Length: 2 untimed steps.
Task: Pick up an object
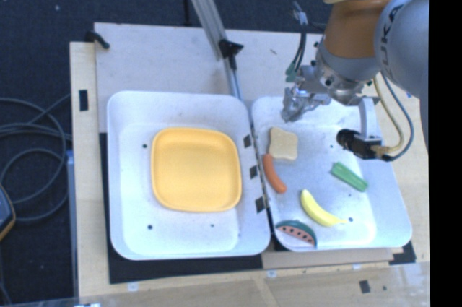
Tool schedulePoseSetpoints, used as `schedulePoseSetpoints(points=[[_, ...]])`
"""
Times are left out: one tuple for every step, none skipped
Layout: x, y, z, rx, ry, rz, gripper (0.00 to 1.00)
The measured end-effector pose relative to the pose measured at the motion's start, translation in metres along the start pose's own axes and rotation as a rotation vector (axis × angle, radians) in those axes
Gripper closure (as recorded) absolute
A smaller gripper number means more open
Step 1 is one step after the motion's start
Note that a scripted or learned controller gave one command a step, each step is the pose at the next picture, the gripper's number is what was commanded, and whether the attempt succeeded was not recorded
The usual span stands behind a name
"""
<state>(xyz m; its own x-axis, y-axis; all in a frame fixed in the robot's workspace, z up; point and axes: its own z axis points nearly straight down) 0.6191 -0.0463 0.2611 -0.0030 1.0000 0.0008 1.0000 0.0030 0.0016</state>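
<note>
1. The tabletop (166, 45) carried two shallow white bins side by side.
2. The left bin (126, 118) held a yellow plate (195, 169), lying flat near its middle.
3. The right bin (390, 215) held a bread slice (283, 144), an orange sausage (273, 174) just below the bread, a banana (318, 209), a green piece (349, 176) and a watermelon slice (297, 233) at the near rim.
4. The arm (361, 16) reached in from the right, its claw (296, 107) hanging over the right bin's far left corner, above the bread slice; finger position could not be determined.
5. A metal rod (206, 6) slanted over the tabletop behind the bins.
</note>
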Motion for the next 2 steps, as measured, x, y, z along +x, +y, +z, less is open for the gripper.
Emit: schedulePoseSetpoints(points=[[0.049, -0.02, -0.007, 0.0, 0.0, -0.001, 1.0], [0.095, -0.041, -0.01, 0.001, 0.0, -0.001, 1.0]])
